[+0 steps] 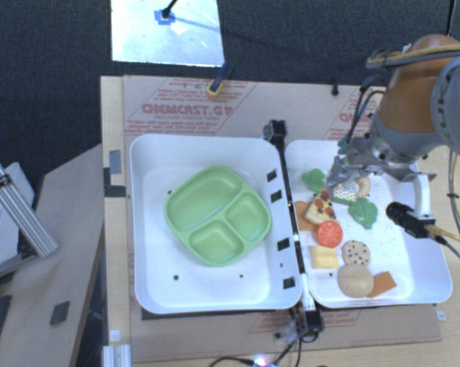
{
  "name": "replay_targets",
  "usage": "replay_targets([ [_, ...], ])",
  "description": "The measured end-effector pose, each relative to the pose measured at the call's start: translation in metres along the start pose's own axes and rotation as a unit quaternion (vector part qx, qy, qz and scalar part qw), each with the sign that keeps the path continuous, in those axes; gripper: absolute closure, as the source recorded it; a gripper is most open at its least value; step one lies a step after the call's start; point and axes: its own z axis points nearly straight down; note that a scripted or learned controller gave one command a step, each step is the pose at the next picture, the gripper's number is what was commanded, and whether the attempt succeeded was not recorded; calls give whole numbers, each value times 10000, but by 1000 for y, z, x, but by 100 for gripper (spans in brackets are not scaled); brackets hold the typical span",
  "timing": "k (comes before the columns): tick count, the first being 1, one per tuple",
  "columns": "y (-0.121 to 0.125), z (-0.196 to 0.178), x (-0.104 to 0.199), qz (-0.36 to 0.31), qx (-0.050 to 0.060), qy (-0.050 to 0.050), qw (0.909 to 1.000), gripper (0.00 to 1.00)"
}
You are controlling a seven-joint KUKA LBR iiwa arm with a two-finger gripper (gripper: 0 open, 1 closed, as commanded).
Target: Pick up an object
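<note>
Toy food (331, 234) is piled in my right bin (429, 270), clustered toward its 9 o'clock side. My jaws (343, 176) hang over the pile's 12 o'clock end; can't tell their state. Green tray (217, 215) sits in left bin (150, 228).

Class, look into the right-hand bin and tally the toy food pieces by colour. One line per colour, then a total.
Green: 2, leafy piece and broccoli-like piece
Red: 1, tomato slice
Yellow: 1, cheese block
Orange: 1, flat wedge
Tan or brown: 2, cookie and bread roll
Mixed colours: 1, pizza slice
Total: 8, not counting pieces partly hidden under the gripper.
</note>
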Motion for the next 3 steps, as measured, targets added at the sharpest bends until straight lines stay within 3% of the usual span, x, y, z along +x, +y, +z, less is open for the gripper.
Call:
replay_targets([
  [2, 27, 5, 105, 2, -1, 1, 10000, 100],
  [3, 47, -21, 156, 3, -12, 4, 10000, 100],
])
